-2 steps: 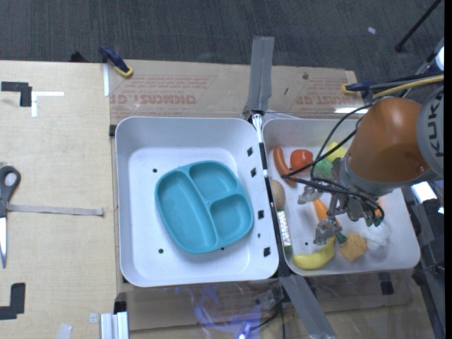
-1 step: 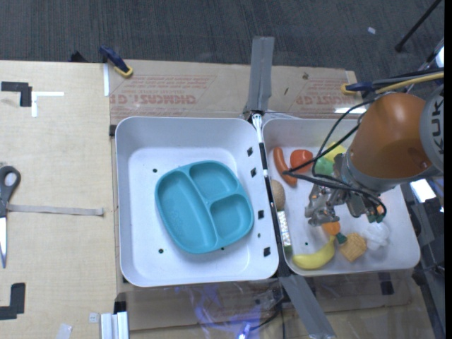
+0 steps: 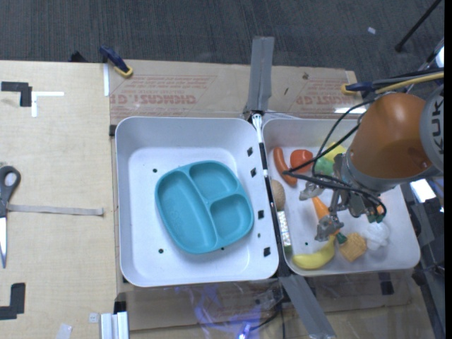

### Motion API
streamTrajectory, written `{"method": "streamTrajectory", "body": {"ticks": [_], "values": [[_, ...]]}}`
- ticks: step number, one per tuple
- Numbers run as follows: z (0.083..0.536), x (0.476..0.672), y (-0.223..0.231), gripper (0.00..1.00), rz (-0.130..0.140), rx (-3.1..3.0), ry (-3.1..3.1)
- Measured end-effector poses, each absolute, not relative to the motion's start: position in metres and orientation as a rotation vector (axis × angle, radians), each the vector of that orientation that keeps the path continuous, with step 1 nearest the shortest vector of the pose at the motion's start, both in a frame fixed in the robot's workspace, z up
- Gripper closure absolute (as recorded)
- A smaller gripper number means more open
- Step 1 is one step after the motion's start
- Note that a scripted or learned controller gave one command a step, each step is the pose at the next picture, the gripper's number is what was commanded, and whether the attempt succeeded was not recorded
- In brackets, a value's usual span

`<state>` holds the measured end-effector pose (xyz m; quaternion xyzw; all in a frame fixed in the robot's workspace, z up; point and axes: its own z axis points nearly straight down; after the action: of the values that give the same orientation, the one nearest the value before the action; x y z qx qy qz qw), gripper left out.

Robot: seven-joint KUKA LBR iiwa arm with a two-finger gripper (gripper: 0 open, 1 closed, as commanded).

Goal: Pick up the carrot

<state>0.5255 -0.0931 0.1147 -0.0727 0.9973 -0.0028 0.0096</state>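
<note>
The carrot point(image 3: 321, 207) is a small orange piece in the middle of the right bin point(image 3: 402, 260), partly covered by the arm's wrist and cables. My gripper point(image 3: 329, 227) hangs over the right bin, just below and to the right of the carrot, close above the bin floor. The grey arm with its orange band point(image 3: 388, 136) reaches in from the right and hides the bin's far right part. Whether the carrot is touched cannot be made out.
Around the gripper lie a yellow banana point(image 3: 314, 259), a corn piece point(image 3: 353, 246), a white lump point(image 3: 378, 234), a red pepper point(image 3: 301, 159), a red chili point(image 3: 281, 164), a green item point(image 3: 325, 167) and a brown potato point(image 3: 277, 193). A blue divided plate point(image 3: 205, 207) sits in the left bin point(image 3: 131, 189).
</note>
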Motion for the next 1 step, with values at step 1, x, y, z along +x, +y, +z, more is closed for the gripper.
{"method": "streamTrajectory", "body": {"ticks": [1], "values": [[0.0923, 0.5043, -0.0997, 0.00, 0.000, 0.421, 3.110]]}}
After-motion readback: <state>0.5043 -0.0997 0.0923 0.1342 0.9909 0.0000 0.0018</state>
